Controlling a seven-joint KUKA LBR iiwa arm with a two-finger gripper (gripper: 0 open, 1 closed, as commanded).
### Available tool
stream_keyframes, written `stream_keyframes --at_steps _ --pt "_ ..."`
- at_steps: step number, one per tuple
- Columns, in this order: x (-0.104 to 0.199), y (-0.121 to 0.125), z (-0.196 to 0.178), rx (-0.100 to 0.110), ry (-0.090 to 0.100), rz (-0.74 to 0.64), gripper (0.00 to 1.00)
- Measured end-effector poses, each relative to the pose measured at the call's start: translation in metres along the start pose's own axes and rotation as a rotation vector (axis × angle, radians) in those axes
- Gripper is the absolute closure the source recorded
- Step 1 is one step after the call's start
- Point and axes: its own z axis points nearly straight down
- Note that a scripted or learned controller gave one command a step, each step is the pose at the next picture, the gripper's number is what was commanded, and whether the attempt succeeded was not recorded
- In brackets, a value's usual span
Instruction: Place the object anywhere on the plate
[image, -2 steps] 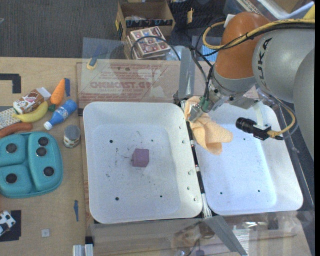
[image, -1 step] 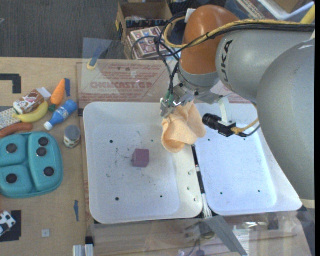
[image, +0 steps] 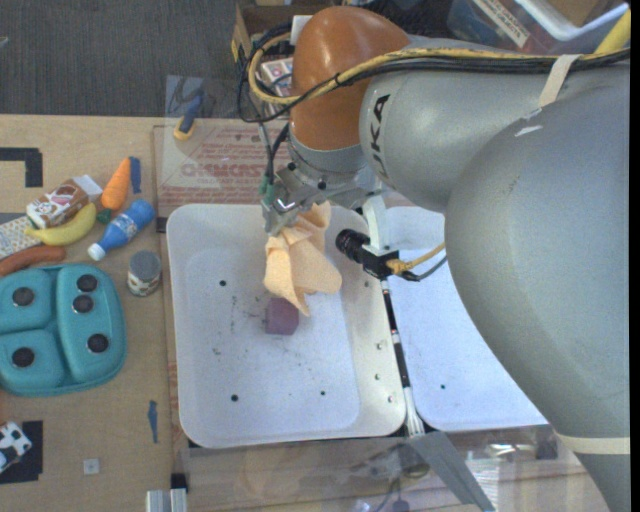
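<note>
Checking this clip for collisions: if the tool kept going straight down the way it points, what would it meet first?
Probably the yellow cloth hanging right under the tool, then the white bin floor near the purple block; depth is unclear.

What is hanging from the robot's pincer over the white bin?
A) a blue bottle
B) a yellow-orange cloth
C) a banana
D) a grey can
B: a crumpled yellow-orange cloth dangles from the pincer above the left bin, while the banana, blue bottle and grey can lie outside on the bench.
</note>
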Motion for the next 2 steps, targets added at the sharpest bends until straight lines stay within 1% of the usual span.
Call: stream_keyframes --at_steps 1,2 --pt "0.0382 0.0211 -0.0080 0.000 0.000 0.055 1.00" --pt "0.0386 0.0214 -0.0086 -0.001 0.000 0.055 0.00"
